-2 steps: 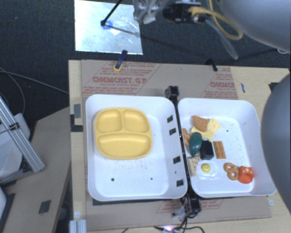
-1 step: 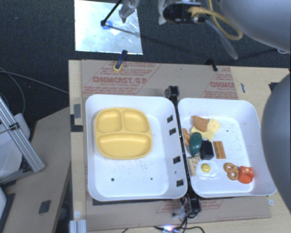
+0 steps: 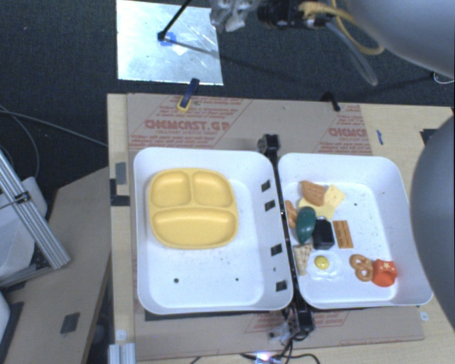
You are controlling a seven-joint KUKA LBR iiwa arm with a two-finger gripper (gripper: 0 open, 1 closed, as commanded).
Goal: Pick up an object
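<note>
The right bin (image 3: 384, 178) holds several small toy foods: a green pear-like piece (image 3: 306, 225), a black block (image 3: 323, 233), a fried egg (image 3: 322, 264), a pretzel (image 3: 361, 267), a red piece (image 3: 384, 273), a cracker (image 3: 343, 234), a yellow cheese wedge (image 3: 331, 198) and a brown bread piece (image 3: 311, 190). My gripper (image 3: 229, 15) is at the top edge of the view, high above the bench and well behind both bins. Nothing shows in its grasp.
A yellow divided plate (image 3: 192, 207) lies in the left bin (image 3: 213, 284). A shiny metal sheet (image 3: 167, 43) lies on the dark floor behind the bench. The grey arm (image 3: 437, 213) runs along the right side. Aluminium framing (image 3: 28, 213) stands at the left.
</note>
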